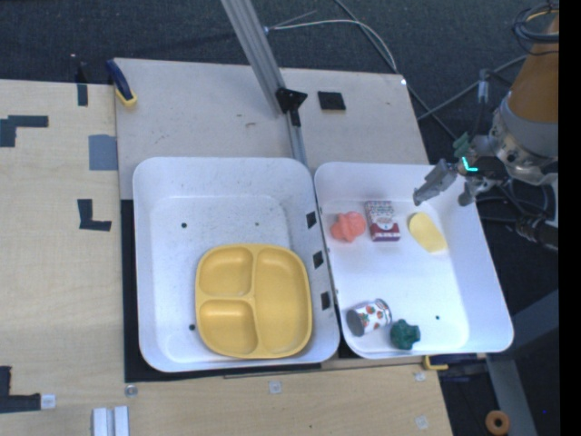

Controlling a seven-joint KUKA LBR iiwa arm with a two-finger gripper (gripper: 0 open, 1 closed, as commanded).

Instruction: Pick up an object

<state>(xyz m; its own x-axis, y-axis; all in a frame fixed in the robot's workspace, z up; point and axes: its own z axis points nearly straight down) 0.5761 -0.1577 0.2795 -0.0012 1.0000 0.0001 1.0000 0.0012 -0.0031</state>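
Two white bins (150, 243) on bench (200, 107), dark carpet (109, 16) behind

Layout of two bins side by side on the worktop (209, 107).
Left bin (154, 243): a divided tray (254, 300) lies in its near half. Right bin (472, 280): a soft lump (347, 226), a small carton (382, 220) and an oval piece (427, 232) form a left-to-right row in the far half; a small can (368, 317) and a knobbly item (405, 334) lie just beside each other at the near edge.
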